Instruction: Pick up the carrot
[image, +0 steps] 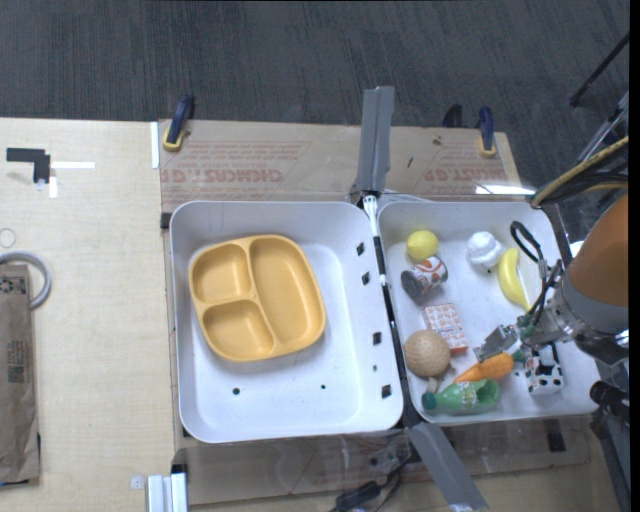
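The orange carrot (482, 370) lies slantwise low in the right-hand bin (575, 405).

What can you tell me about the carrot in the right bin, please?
The carrot is orange, tapered and smooth, apparently a plastic toy. It lies on its side in the right bin near the front wall, slanting up toward the right. Below it, touching or nearly so, lies a green packet, with a tan ball at its left. The gripper hangs at its upper right end.
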